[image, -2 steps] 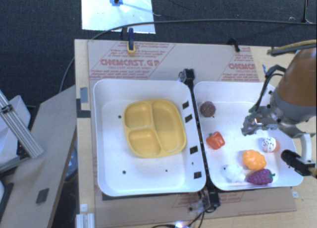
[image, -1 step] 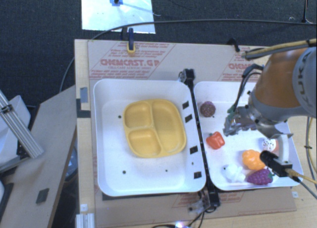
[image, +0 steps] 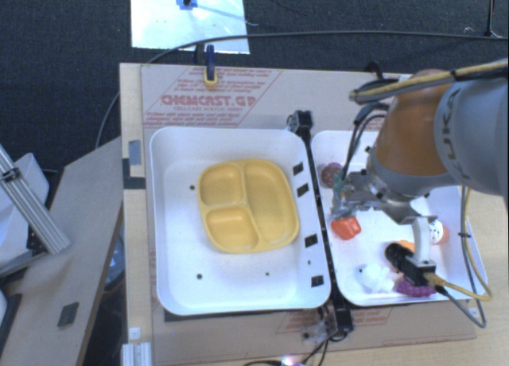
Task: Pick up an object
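A small, glossy orange object (image: 346,228), roundish with no clear long axis, lies in the right bin (image: 334,277) near its left wall. The gripper (image: 343,207) hangs just above it; whether it is spread or pinched cannot be told.

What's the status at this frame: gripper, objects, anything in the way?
Gripper low in right bin, above orange piece. Grasp unclear. Yellow divided tray in left bin, untouched.

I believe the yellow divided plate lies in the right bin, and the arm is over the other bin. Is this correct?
Not quite. The camera view shows the yellow divided plate in the left bin. The arm is over the other bin, the right one.
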